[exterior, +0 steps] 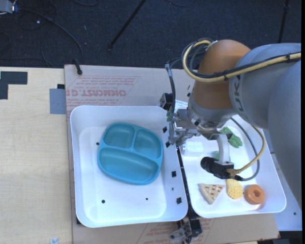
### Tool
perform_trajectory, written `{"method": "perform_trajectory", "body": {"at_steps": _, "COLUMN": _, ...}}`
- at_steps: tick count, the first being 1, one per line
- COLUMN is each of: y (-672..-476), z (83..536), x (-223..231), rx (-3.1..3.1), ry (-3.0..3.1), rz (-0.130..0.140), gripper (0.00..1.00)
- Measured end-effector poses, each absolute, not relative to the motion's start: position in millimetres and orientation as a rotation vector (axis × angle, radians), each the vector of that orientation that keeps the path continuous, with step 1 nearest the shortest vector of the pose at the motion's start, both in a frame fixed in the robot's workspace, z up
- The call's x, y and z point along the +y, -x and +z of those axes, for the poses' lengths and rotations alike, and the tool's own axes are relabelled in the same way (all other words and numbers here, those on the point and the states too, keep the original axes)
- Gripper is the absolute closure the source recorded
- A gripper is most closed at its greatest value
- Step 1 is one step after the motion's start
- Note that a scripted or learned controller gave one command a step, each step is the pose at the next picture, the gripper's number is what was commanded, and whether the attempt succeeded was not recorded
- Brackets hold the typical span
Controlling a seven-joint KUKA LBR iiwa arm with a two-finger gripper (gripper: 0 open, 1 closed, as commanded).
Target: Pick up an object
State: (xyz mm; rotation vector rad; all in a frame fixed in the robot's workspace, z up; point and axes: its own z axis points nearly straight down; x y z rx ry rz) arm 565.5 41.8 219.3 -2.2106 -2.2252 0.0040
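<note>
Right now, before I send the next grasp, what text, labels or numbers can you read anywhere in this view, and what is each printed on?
Red printed block on the brown cardboard sheet behind the left shallow white bin: upside down and blurred, no word reads with certainty.
Fainter red print on the same cardboard at the front edge, near: too small and blurred to read.
The sectioned turquoise plastic plate carries no readable marking.
</note>
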Motion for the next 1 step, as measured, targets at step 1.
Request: {"method": "perform_trajectory", "body": {"at_steps": 1, "y": -567.4, "z": 214.8, "x": 96.0, "rx": -2.224, "ry": 2.210, "rz": 0.007, "gripper": 1.00}}
